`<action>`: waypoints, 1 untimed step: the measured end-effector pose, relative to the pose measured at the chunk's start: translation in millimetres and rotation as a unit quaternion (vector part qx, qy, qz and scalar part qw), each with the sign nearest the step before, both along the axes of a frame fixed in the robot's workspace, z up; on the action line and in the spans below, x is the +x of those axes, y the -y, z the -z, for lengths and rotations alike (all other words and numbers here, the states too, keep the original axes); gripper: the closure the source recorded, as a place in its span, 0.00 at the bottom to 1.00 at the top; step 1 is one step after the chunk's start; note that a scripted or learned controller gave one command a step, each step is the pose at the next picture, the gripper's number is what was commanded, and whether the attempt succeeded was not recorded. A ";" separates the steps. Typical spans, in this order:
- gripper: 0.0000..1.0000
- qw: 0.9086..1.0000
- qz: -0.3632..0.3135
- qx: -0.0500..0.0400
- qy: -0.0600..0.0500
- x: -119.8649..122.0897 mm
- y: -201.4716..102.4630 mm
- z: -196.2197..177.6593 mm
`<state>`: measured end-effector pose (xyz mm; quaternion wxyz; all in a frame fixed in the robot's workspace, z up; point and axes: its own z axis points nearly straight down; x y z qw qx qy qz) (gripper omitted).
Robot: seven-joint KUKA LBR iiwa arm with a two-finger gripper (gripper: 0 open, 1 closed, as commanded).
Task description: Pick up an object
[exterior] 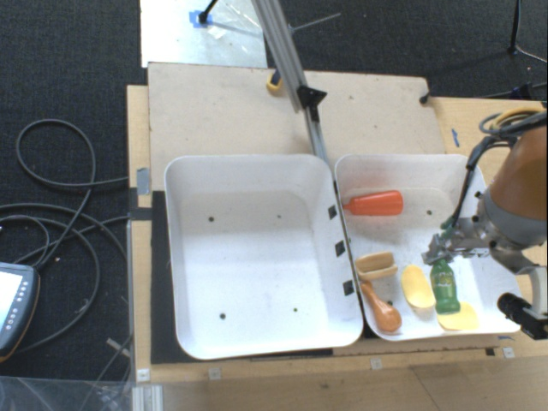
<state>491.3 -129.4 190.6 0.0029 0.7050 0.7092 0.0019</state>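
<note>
Nearest the lens, a yellow piece (460, 318) and brown drumstick (382, 310) are lying at the right bin's (402, 171) front wall. Green bottle (443, 286): being approached by the gripper (449, 247), seemingly just above its cap; finger state cannot be told. Approach step is being judged; descent and closure are being called for. Orange cylinder (374, 203): lying well behind.

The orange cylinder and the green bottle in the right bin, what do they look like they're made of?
Orange cylinder: probably plastic or rubber; even, saturated colour, soft matte sheen. Green bottle: likely glossy plastic; small highlights and a pale label show. Too small to be sure.
</note>
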 end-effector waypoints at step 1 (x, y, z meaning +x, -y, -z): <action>1.00 1.000 0.000 0.000 0.001 6.3 0.9 -63.6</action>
